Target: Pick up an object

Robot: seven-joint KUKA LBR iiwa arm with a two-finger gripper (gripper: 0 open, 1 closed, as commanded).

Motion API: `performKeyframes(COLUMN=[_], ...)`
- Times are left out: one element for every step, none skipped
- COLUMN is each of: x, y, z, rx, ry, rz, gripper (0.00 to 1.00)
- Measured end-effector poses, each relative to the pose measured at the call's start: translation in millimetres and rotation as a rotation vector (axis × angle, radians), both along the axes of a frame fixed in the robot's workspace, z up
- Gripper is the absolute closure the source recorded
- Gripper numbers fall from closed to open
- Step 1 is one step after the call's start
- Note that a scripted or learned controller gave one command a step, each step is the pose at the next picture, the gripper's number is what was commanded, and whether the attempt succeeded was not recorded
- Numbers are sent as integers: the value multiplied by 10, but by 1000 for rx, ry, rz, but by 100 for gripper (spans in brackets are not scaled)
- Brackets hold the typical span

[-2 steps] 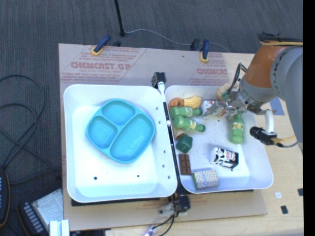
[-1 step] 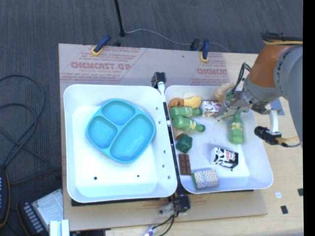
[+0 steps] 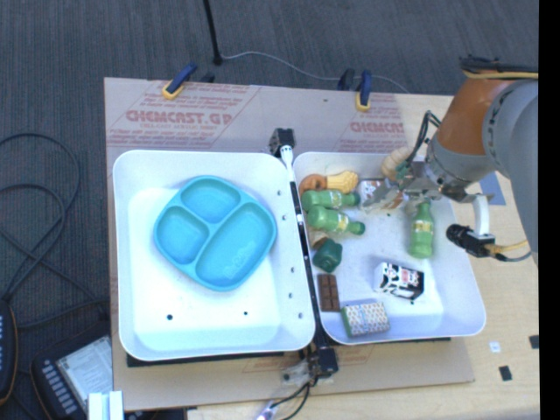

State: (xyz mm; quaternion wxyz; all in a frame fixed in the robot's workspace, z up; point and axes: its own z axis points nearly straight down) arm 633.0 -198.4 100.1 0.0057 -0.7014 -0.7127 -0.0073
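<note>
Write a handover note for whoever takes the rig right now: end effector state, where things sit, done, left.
End effector: low over the back of the right bin, among the toys; grip state unreadable, nothing visibly held.
Right bin: two green bottles by the divider, another green bottle beside the end effector, dark green cup, brown bar, black-and-white carton, patterned block.
Left bin: blue divided plate.
Done: arm is at the pile.
Left: a confirmed grasp and lift.

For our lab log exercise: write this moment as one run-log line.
arm: over right white bin | gripper: near green plastic bottle | grasp: unconfirmed | left bin: blue divided plate
</note>
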Motion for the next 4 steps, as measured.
performKeyframes(x=[232,211,218,149], y=[-54,-58,-19,-38], z=[-54,3,-2,-60], rx=[17,14,22,17], ry=[54,59,61,32], rz=[1,3,5,1], gripper=[0,100,0,0])
